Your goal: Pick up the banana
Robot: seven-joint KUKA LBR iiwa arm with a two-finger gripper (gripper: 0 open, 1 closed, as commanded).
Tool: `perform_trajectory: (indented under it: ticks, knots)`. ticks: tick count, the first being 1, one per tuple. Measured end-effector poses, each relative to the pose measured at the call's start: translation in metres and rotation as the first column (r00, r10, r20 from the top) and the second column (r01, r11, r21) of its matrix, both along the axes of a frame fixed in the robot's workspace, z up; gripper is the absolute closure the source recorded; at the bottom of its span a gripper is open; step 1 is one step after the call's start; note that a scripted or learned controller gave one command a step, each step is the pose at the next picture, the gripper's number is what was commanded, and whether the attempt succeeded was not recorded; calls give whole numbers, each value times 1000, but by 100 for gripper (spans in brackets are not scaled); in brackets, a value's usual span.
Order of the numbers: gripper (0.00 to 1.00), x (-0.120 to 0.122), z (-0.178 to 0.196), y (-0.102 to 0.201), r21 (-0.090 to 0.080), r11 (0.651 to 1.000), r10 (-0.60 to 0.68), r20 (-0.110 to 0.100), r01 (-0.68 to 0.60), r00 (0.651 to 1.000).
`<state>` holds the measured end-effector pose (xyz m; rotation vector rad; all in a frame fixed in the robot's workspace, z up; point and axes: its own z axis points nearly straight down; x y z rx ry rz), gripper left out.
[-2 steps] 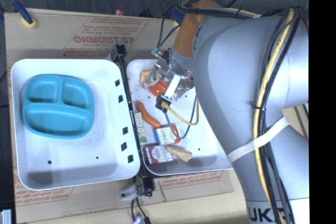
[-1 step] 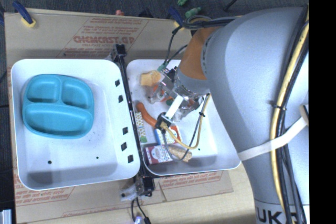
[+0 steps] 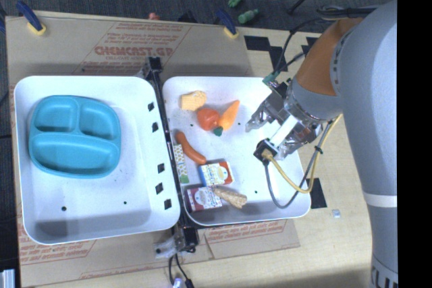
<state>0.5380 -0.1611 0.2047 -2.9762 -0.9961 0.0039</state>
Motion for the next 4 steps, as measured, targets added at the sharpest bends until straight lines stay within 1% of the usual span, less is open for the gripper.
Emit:
perform_trajectory:
  ticks: [1, 2, 3, 4]
  knots:
    - [0, -1, -66, -49, 2, 994, 112, -2, -112, 994]
    - [0, 33, -114, -45, 0, 995, -97, -1, 97, 995]
    - [0, -21, -114, 33, 1, 971, -237, -4, 237, 971]
    - [0, 20, -114, 71, 0, 912, -410, -4, 410, 912]
